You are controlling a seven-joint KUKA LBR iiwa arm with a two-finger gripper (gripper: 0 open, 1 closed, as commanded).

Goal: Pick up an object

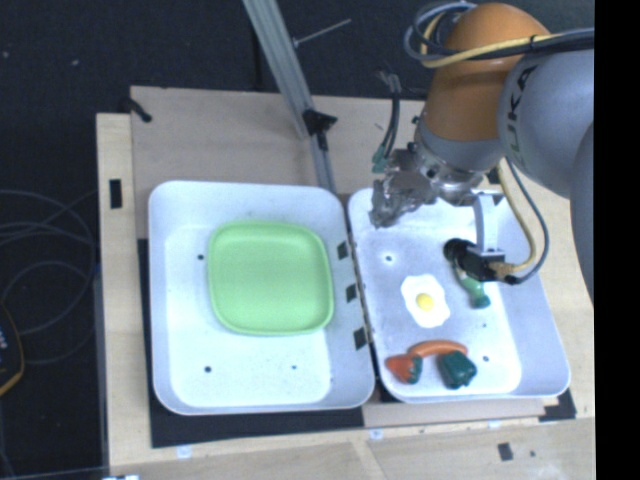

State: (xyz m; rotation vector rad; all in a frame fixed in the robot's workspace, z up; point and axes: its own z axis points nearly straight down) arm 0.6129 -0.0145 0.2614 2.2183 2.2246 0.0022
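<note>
2 white bins on surface [120, 268]. Left bin [180, 368]: green plate [270, 278]. Right bin [530, 358]: fried egg [425, 301], end effector [385, 211] at far-left corner, finger state unclear.

A pale wooden bench [230, 133] is seen on a dark floor [60, 38]. Black cables [45, 258] are laid on the floor at the left. A grey metal pole [285, 63] is slanted over the bench.

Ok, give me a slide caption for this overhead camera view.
Gripper above right bin holding fried egg; green plate in left bin.
</note>
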